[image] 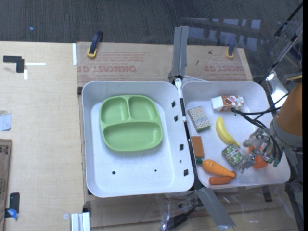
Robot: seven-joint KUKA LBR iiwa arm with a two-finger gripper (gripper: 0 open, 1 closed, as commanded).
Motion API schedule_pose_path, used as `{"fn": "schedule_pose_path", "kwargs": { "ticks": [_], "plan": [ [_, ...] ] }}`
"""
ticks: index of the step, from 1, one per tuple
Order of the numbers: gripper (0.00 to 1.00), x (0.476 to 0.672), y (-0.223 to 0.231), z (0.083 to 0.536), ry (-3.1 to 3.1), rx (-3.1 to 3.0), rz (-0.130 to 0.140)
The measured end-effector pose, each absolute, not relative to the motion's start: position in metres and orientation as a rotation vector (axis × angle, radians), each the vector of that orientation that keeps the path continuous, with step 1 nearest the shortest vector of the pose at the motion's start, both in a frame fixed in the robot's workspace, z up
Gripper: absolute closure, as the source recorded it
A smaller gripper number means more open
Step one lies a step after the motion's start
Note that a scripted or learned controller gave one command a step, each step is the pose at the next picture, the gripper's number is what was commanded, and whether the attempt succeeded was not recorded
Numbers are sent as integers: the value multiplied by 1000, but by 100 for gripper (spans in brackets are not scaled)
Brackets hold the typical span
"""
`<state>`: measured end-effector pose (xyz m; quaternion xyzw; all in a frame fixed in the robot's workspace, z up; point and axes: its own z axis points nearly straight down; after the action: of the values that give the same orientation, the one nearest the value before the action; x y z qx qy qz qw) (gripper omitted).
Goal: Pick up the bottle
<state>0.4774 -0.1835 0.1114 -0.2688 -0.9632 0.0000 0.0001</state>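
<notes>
You had the gripper (247, 154) low in the right bin (262, 88), near its lower right corner, with its two fingers (250, 142) apart and nothing clamped between them. The bottle (228, 102), the white one with a red label as far as you could tell, lay on its side near the top of that bin, well apart from the gripper.

Around your gripper things were crowded. A small green box (232, 154) sat just left of the fingertips, and an orange-red piece (260, 162) lay close against the gripper's lower right. The banana (225, 131) lay between the gripper and the bottle. A carrot (217, 167) and a red sausage (220, 180) lay below left, by the bin's lower rim. A patterned box (198, 118) and a brown block (197, 147) kept to the bin's left wall.

Bare floor showed right of the bottle and banana. The left bin (134, 184) held a green plate (131, 123), with room below it
</notes>
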Motion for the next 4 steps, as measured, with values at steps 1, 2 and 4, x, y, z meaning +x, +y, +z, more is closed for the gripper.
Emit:
{"fn": "schedule_pose_path", "kwargs": {
  "ticks": [1, 2, 4],
  "plan": [
    [0, 543, -201, 92, -2970, -1035, -1],
    [0, 613, -223, 92, -3023, -853, 3],
    [0, 559, -193, 111, -3026, -855, -1]
  ]
}}
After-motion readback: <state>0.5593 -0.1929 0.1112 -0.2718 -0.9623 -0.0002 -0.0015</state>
